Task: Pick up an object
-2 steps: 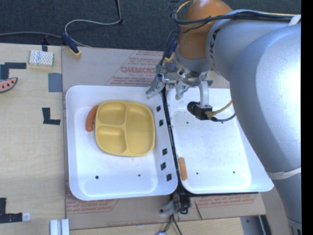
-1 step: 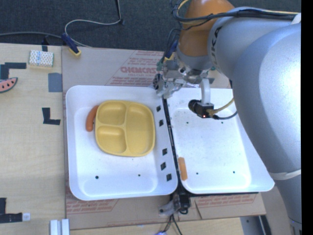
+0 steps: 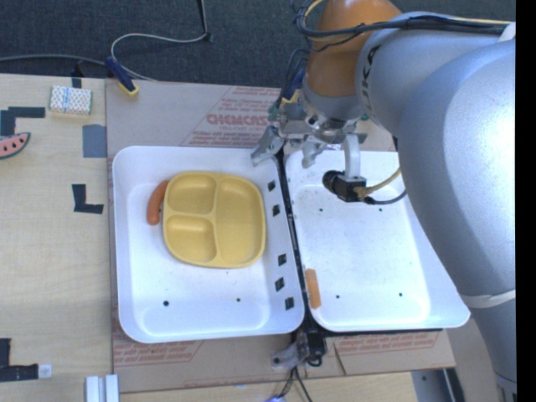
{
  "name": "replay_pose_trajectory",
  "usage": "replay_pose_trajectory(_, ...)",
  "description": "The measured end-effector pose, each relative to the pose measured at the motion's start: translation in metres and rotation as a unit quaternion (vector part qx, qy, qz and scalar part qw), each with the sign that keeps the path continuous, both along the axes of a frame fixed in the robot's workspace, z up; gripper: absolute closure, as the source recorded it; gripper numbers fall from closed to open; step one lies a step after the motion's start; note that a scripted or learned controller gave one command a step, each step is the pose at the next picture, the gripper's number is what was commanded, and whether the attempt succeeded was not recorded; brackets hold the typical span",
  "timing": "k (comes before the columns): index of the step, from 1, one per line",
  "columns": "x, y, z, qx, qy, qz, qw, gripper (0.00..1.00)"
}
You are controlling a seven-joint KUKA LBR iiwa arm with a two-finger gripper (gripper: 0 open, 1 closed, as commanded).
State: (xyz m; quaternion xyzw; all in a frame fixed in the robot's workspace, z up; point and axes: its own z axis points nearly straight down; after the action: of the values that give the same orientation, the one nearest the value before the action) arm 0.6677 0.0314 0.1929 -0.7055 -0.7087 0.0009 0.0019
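Cardboard sheet (image 3: 226, 120) lying under two white bins (image 3: 138, 308); black cable (image 3: 159, 36) trailing across dark floor; black tape marks (image 3: 84, 199) sticking on the wooden surface (image 3: 50, 266); patterned small block (image 3: 70, 100) sitting upper left.

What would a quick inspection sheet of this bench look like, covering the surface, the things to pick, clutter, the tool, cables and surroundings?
Surface: two shallow white bins side by side, left bin and right bin, on cardboard over a wooden bench.
Job's things: yellow divided plate in the left bin, an orange carrot-like piece touching its left edge; a second orange piece at the right bin's left wall.
Clutter: black tape marks, a small patterned block, a watermelon-slice toy on the bench.
Tool: tool above the bins' far dividing edge, holding nothing visible.
Cables: black cable on the dark floor; wires at the wrist.
Surroundings: dark carpet behind.
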Motion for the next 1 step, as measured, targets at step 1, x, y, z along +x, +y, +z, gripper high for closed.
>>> replay_pose_trajectory(1,0.0000,0.0011,0.0094,0.0008,0.001,0.001,1.0000,1.00)
